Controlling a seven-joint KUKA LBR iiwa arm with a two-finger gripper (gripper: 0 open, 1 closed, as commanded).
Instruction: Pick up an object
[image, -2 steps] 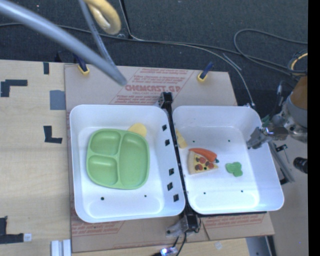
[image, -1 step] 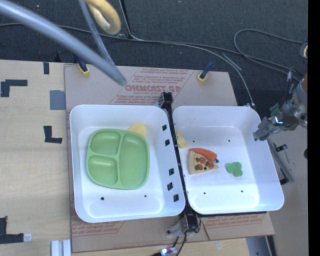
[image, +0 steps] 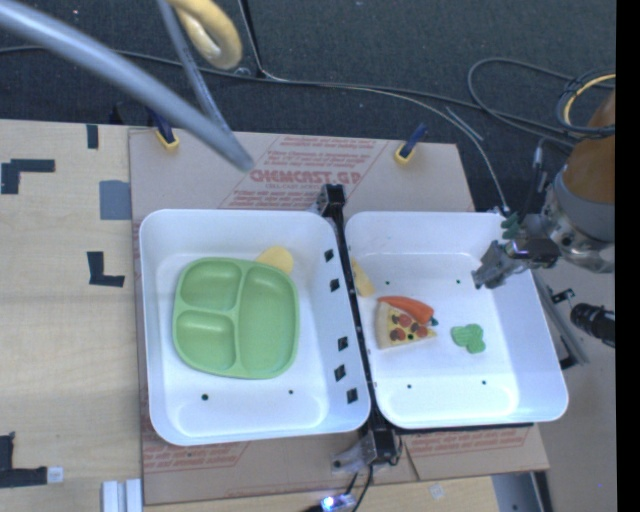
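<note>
The arm (image: 590, 190) reaches in from the right, its orange band and grey wrist sitting just outside the right bin's (image: 530, 400) far right corner. The gripper (image: 492, 272) points down and leftward, its dark fingertips hanging over that bin's upper right area, close inside the rim.
</note>
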